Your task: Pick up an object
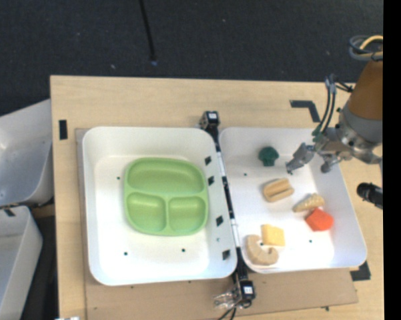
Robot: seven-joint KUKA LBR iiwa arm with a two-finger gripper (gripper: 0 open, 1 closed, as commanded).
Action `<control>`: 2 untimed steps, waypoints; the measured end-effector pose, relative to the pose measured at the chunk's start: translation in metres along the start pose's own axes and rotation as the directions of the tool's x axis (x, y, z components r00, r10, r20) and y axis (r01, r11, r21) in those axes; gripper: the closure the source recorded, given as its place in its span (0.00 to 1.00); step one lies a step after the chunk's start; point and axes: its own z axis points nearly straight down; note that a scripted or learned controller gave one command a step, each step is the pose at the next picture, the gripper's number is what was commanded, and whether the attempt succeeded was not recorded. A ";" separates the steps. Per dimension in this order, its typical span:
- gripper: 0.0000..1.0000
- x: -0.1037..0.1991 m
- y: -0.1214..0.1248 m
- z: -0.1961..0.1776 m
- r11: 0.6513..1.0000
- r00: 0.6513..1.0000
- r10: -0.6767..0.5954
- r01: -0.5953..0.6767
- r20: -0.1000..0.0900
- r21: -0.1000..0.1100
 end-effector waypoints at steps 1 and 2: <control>0.00 0.000 0.003 -0.008 1.000 1.000 -0.003 0.003 0.003 -0.013; 0.00 -0.001 0.006 0.055 1.000 1.000 -0.001 0.001 0.003 -0.008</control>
